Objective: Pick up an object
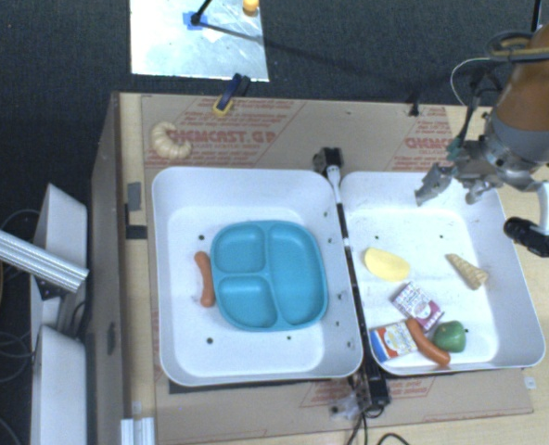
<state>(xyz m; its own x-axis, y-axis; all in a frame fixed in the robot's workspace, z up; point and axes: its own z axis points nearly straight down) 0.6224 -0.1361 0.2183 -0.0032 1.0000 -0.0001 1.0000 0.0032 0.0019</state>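
Dark carpet surrounds the desk (256, 133), whose cardboard-coloured top carries two shallow white bins side by side. On the desk behind the bins lie a pale curled toy (170, 138) and a blue-and-yellow clip (230, 94). Beyond the desk a shiny square sheet (197, 26) rests on the floor with a small orange ball (250, 5) on it.

Inside the left bin (177, 193) sits a blue divided plate (268, 273), and an orange sausage (205, 278) lies just beside the plate's left edge, apart from it.

Several small objects are gathered in the near half of the right bin (511, 336): a yellow lemon-shaped piece (386, 264) close to the divider, a cream cone (466, 270) toward the right wall, a small purple-and-white packet (416, 304), a red-and-white carton (393, 339), a second orange sausage (427, 343) lying across that carton, and a green pepper (450, 336) touching the sausage's right side.

Reaching in from the right, the grey arm with its orange band (531, 86) hangs above the far right corner of the right bin. Its tool (453, 183) hovers over bare bin floor, well apart from every object, with the two fingers spread apart (nothing lies between them)
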